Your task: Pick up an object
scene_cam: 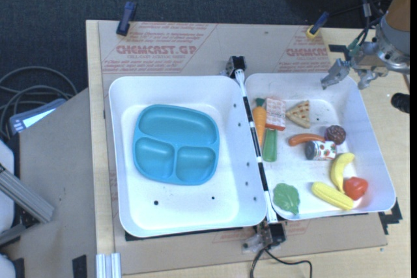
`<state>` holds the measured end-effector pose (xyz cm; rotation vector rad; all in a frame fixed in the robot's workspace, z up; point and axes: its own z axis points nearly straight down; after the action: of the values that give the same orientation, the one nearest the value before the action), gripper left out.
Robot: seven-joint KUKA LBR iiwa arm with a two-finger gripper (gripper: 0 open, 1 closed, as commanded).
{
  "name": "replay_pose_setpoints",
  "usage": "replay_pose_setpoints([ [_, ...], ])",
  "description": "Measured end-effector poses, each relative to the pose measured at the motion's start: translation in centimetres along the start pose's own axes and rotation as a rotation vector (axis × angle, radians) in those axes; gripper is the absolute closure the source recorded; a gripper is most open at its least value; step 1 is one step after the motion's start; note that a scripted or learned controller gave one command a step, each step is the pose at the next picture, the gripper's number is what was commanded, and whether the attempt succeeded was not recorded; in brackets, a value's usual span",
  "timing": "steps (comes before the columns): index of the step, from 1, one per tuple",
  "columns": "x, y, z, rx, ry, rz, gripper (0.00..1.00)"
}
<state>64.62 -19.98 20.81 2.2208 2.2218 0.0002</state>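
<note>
Red print on the brown board (195, 42) behind the two white bins (124, 140) reads "CHEMCAST GP", seen mirrored, once behind each bin. The smaller lines around it are too fine to read. The packet's (275, 112) print is also illegible.

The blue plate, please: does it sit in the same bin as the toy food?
No, the blue plate lies alone in the left bin, while the toy food is in the right bin.

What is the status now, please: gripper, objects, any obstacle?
Gripper open, nothing held, above right bin far corner. Toy food untouched; pizza slice nearest. Nothing between gripper and it.
</note>
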Motion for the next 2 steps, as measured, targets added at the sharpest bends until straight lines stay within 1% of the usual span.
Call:
replay_pose_setpoints([
  [1,7.0,-4.2,7.6,0.002,0.001,0.0,0.0],
  [2,7.9,-5.8,12.4,0.003,0.001,0.001,0.0],
])
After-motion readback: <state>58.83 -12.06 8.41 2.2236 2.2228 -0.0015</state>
